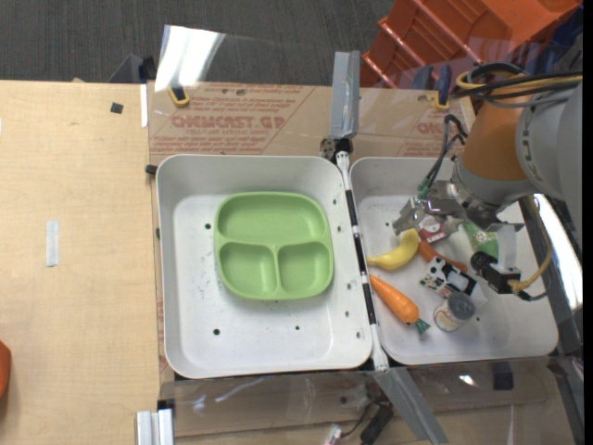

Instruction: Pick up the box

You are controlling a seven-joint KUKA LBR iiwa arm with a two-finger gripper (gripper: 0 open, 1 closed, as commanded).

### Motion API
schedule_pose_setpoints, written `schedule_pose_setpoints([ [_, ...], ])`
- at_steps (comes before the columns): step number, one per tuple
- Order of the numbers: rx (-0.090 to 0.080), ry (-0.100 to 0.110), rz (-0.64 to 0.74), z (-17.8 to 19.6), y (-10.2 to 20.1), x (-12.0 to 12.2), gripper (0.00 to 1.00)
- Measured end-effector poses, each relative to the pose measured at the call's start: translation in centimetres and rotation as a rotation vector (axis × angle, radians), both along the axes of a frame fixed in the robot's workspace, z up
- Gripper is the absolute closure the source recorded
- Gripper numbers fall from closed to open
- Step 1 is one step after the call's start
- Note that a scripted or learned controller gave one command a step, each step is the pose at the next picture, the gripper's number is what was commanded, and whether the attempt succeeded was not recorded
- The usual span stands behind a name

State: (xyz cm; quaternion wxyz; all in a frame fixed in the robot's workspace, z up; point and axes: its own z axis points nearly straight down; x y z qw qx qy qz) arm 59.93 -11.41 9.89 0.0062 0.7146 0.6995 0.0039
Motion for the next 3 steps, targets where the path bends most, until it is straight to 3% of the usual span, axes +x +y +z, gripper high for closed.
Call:
schedule_pose_setpoints([
  [1,-0.002,0.0,-0.014,-0.1,1.5,6.4,0.0],
  [2,0.0,0.002,-0.044,0.0,0.8,1.8,0.0],
  [3,0.0,0.001,0.018,-0.1,0.9,-4.3,0.0],
])
